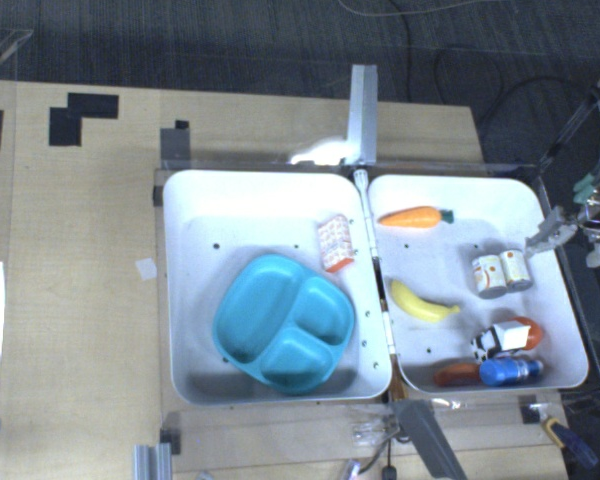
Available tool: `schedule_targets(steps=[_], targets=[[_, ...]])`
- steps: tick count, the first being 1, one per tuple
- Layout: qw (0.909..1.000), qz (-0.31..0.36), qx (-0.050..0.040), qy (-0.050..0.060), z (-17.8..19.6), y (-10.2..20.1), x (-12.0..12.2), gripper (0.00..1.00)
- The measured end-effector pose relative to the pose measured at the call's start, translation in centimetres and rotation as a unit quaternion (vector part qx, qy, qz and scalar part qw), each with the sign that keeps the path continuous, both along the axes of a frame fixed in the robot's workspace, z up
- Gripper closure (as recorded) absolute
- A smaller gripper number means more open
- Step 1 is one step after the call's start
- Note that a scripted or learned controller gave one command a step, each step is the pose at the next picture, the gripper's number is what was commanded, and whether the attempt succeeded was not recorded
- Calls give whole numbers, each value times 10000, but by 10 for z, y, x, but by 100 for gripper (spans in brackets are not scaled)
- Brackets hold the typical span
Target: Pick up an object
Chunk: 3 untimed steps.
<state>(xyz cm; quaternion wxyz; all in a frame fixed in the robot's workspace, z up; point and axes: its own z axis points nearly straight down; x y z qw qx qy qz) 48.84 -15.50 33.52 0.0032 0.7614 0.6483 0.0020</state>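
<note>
The right bin (pixel 540 200) holds an orange carrot (pixel 410 218), a yellow banana (pixel 422 303), a white pair of small cans (pixel 500 271), a white, black and orange toy (pixel 507 338), a blue bottle (pixel 510 371) and a dark red object (pixel 458 374). My gripper (pixel 542 238) reaches in at the bin's right rim, just right of and above the cans, with nothing seen in its hold. In the left bin (pixel 190 268) lie a blue divided plate (pixel 285 321) and a small red-and-white packet (pixel 334 243).
A grey metal post (pixel 364 118) stands behind the seam between the two bins. Cables (pixel 570 128) hang at the far right beside the arm. Bare wooden benchtop (pixel 70 288) spreads to the left of the bins.
</note>
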Motion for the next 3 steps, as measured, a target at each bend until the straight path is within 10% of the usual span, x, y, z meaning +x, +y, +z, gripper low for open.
schedule_targets(steps=[1,3], targets=[[10000,-59,12,39,-150,-9,53,0],[9978,662,81,-49,-244,-12,83,0]])
